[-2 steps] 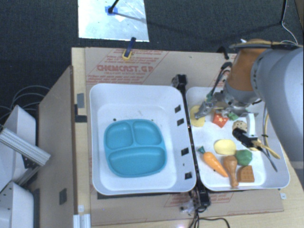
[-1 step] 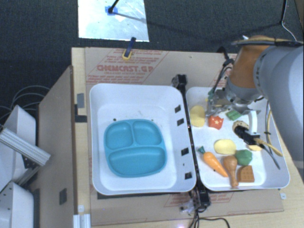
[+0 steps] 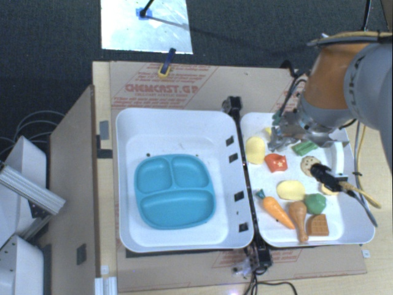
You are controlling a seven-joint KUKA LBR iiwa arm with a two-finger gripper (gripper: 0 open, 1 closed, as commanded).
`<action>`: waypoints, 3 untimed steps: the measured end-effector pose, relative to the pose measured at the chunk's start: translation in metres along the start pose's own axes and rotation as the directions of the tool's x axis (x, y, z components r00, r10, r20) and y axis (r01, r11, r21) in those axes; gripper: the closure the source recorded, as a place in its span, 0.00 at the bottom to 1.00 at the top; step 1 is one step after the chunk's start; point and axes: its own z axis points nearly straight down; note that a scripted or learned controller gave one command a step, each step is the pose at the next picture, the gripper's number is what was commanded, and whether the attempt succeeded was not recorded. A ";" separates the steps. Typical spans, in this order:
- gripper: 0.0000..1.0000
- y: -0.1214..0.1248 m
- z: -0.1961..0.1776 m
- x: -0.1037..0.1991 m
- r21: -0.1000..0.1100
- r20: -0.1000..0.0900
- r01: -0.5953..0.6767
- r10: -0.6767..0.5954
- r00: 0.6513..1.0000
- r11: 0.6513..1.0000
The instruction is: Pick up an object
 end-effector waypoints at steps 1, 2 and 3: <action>1.00 0.021 -0.061 0.068 -0.005 -0.001 0.005 -0.005 1.000 1.000; 1.00 0.027 -0.051 0.174 0.002 -0.003 0.008 -0.008 1.000 1.000; 1.00 0.064 -0.091 0.275 -0.004 -0.006 0.007 -0.007 1.000 1.000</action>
